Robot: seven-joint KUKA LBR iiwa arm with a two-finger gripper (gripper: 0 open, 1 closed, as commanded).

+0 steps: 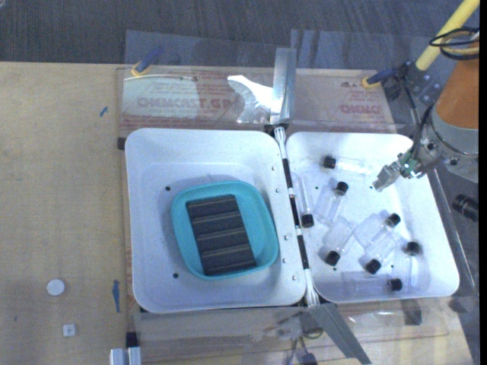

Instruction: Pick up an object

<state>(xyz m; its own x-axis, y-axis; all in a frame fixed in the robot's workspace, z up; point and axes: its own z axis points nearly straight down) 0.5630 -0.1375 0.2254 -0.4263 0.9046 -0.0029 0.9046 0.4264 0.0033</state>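
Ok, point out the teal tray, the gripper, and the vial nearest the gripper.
teal tray (183,238), camera view, on its bare left rim in the left bin.
gripper (385,176), camera view, at its fingertips over the right bin.
vial (332,162), camera view, on its black cap left of the gripper.

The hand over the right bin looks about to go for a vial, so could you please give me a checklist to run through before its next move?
1. Hand is above the right bin: ok.
2. Nothing seen between its fingers: ok.
3. Fingers open enough for a vial: cannot tell.
4. A target lies close: ok, the vial by the rear wall is just to the camera's left of the hand.
5. Target stands free of others: ok for that one; the front vials lie bunched.
6. Teal tray sits in the left bin, out of the way: ok.
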